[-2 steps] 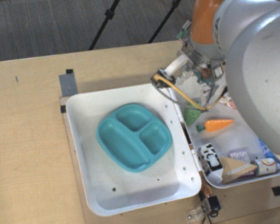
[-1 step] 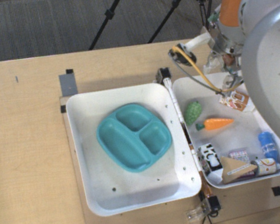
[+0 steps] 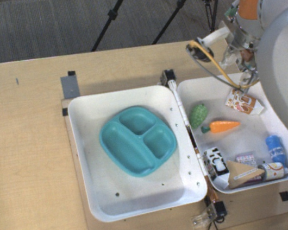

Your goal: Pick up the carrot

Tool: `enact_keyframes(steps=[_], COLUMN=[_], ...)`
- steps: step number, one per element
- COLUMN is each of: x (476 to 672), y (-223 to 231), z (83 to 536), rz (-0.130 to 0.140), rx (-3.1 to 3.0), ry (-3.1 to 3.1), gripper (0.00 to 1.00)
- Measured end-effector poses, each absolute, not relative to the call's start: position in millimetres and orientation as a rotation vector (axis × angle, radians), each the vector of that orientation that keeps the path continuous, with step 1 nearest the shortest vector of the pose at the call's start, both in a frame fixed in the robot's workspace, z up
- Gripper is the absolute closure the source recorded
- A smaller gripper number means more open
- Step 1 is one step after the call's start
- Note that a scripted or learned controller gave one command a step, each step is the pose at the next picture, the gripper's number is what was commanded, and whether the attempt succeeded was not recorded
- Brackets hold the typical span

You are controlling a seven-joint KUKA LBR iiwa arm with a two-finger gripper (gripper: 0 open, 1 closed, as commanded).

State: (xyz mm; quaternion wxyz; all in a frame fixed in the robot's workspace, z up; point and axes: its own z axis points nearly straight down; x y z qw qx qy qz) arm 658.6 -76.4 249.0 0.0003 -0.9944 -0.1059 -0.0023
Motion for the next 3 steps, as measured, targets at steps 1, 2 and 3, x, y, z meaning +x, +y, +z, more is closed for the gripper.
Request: enact_keyframes(steps=[1,2,3], x=[606.3,661.6,651.5], y=[-30,-91,-144], z=[184,191,204], rz=[0.001,-0.005,-0.003], rx=[-3.121,-3.125,-3.126], ry=[-0.346,-0.322,-0.326], gripper=[0.0,0.0,0.0])
